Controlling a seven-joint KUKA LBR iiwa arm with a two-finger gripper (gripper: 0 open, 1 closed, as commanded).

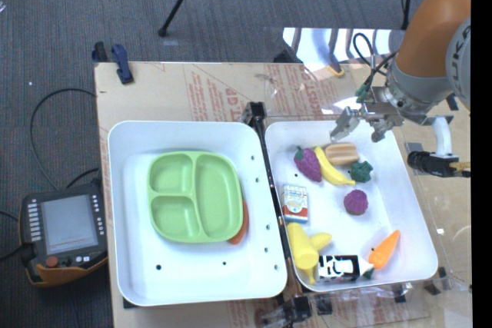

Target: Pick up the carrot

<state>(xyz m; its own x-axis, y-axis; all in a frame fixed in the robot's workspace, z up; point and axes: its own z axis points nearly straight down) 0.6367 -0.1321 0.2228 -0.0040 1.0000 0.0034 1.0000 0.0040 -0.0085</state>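
The carrot point(384, 249), orange with a small green top, lies near the front right corner of the right bin point(411, 200). My gripper point(360, 127) hangs over the far edge of that bin, well behind the carrot and just above a tan bread roll point(344, 153). Its two fingers stand apart, open, with nothing between them.
The right bin also holds purple grapes point(308, 164), a banana point(332, 167), broccoli point(361, 170), a purple ball point(355, 202), a small carton point(295, 203), a yellow bottle point(305, 244) and a black-and-white box point(338, 266) next to the carrot. A green divided plate point(195, 197) lies in the left bin point(131, 257).
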